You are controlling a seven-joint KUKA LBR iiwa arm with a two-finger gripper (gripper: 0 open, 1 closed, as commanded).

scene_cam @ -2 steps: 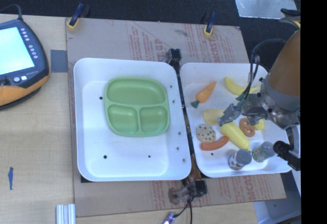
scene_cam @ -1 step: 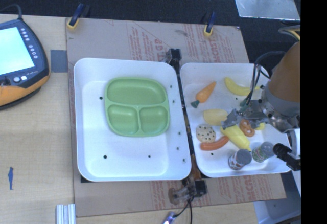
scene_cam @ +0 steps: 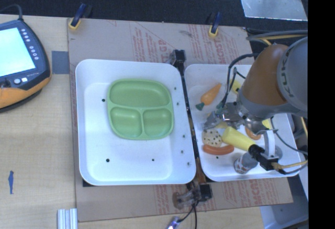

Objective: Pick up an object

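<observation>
1. Reaching in from the right, the arm [scene_cam: 272, 79] is hanging over the right bin [scene_cam: 196, 73], its orange band sitting above the toys.
2. The pincer [scene_cam: 222, 115] is hovering low among the cluttered items; whether it is gripping anything cannot be told from this angle.
3. A carrot [scene_cam: 211, 93] is lying near the bin's left side, just above the pincer.
4. A yellow banana [scene_cam: 238, 139] is lying beside a spotted cookie [scene_cam: 211, 137], with a red sausage [scene_cam: 217, 149] just below them.
5. A green divided plate [scene_cam: 141, 109] is sitting alone in the left bin [scene_cam: 89, 118].
6. A control tablet [scene_cam: 18, 63] is resting at the surface's [scene_cam: 36, 160] far left.
</observation>
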